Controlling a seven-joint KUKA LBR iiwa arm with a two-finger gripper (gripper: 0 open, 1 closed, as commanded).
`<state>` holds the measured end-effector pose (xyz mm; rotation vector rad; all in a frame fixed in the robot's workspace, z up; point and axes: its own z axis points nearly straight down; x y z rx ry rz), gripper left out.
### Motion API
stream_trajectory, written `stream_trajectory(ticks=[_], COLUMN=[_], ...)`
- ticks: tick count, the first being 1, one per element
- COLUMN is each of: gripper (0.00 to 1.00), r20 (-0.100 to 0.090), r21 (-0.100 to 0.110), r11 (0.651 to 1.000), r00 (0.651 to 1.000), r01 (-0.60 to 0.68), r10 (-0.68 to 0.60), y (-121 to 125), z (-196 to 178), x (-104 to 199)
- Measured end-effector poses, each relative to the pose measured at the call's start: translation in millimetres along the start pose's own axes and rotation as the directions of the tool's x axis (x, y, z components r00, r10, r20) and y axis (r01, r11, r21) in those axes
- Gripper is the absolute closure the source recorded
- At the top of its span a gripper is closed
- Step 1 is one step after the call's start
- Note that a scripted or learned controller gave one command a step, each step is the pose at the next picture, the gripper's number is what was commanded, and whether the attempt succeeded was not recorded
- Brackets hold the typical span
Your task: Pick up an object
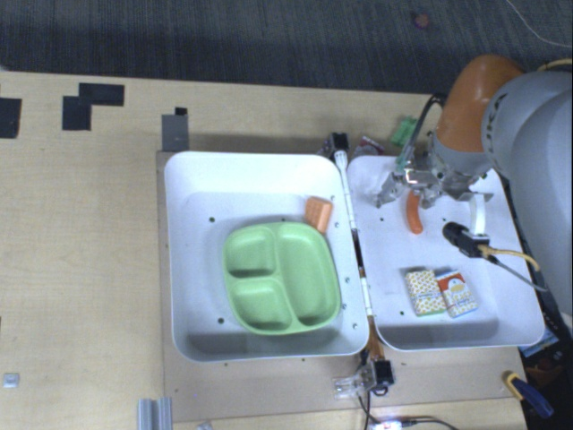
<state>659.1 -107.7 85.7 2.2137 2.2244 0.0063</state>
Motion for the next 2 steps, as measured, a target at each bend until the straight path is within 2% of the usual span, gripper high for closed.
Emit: stream_trajectory(ticks=[1,2], gripper=[1.00,1.00], r20=[0.000,-0.002], r21=[-0.005,0.000], r11=[1.000,1.000], r00=[1.000,1.000], r01=[0.002,0.001], r10=[-0.002,-0.001], y=[2,-87], z=[-12,-101], x=[0,84])
